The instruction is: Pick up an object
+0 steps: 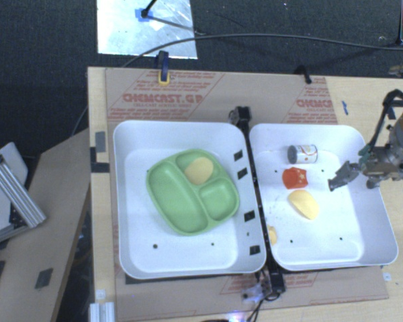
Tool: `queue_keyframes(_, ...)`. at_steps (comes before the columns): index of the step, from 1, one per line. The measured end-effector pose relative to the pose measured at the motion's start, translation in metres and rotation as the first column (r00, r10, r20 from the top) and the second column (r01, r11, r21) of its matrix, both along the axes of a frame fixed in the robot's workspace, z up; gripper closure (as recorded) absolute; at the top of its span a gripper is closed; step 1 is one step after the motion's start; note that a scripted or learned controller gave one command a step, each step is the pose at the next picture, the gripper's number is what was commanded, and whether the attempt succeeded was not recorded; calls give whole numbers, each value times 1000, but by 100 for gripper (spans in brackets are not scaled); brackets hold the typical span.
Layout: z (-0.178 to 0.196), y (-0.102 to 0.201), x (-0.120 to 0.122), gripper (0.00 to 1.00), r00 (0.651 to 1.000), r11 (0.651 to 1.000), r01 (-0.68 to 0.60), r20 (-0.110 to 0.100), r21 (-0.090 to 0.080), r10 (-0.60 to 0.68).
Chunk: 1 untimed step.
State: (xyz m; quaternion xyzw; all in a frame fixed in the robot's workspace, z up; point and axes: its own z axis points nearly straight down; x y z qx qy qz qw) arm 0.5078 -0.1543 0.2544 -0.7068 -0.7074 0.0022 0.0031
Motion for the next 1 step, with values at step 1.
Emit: queue_keyframes(1,5,1,2,0,1000,1000,-3,9,-2,3)
